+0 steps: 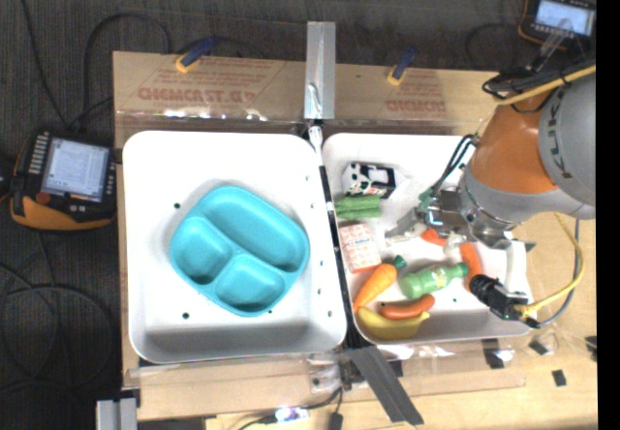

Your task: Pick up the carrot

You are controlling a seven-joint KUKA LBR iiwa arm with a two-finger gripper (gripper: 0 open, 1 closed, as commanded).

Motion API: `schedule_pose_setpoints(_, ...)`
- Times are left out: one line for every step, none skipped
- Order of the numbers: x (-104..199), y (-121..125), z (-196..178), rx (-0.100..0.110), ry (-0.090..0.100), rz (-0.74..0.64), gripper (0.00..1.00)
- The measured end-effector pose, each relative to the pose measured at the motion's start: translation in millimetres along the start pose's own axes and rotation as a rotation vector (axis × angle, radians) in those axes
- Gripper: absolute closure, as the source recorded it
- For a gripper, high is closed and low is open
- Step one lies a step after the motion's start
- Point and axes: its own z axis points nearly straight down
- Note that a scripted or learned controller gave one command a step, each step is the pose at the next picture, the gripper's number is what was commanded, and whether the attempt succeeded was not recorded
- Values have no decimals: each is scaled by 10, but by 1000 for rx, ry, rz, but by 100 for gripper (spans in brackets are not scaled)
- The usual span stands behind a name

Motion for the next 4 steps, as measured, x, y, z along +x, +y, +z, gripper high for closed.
schedule_pose_setpoints(1,0,0,0,0,0,0)
schedule_pose_setpoints(115,-140,662,-20,0,-141,0)
schedule_pose_setpoints(146,-111,521,-27,6,-143,100)
schedule_pose_setpoints(725,-411,-231,2,-3,135,100)
